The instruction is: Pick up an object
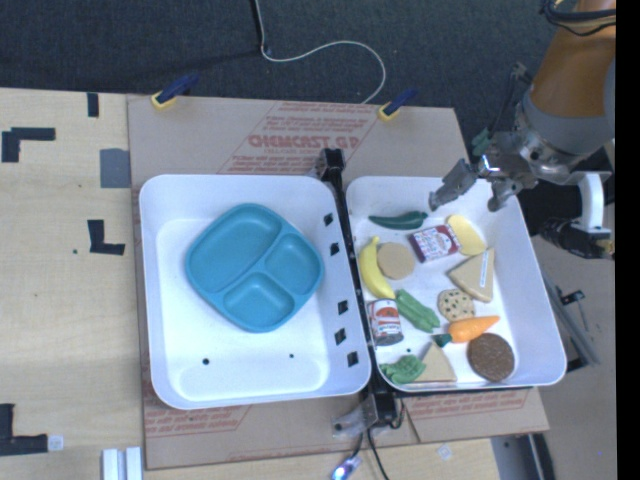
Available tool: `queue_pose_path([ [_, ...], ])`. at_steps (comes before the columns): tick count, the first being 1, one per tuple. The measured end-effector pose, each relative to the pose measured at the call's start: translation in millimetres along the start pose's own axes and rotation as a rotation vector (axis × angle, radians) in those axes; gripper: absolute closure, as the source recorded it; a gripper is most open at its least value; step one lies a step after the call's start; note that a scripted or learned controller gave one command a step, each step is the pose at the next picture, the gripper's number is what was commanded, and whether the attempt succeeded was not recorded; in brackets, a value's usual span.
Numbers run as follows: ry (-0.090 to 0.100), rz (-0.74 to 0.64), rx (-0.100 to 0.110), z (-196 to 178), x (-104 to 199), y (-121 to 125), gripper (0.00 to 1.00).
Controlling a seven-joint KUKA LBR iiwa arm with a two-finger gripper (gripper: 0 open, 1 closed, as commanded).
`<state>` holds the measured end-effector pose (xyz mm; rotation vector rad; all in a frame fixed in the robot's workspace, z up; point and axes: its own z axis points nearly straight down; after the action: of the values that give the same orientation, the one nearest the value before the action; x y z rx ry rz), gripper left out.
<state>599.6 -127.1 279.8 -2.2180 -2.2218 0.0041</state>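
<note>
My gripper (473, 188) hangs over the far edge of the right bin (540, 268), fingers spread open with nothing between them. Just below it in the bin lie a green chili pepper (398, 219), a yellow rounded piece (466, 233) and a small maroon packet (433, 242). Further down are a banana (373, 268), a tan round cracker (396, 261), a cheese wedge (475, 276), a chocolate-chip cookie (454, 303), a carrot (470, 329), a brown round cookie (491, 356) and a small can (385, 321).
The left bin (165, 268) holds a blue sectioned plate (254, 266). Both bins rest on a cardboard sheet (290, 138) held by clips. A white cable (320, 50) loops behind the bins. The arm (570, 78) enters from the upper right.
</note>
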Motion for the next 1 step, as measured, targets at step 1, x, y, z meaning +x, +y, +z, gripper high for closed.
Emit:
queue_pose_path([
  [1,0.001,-0.005,-0.006,-71.6,52.0,-43.6,0.0],
])
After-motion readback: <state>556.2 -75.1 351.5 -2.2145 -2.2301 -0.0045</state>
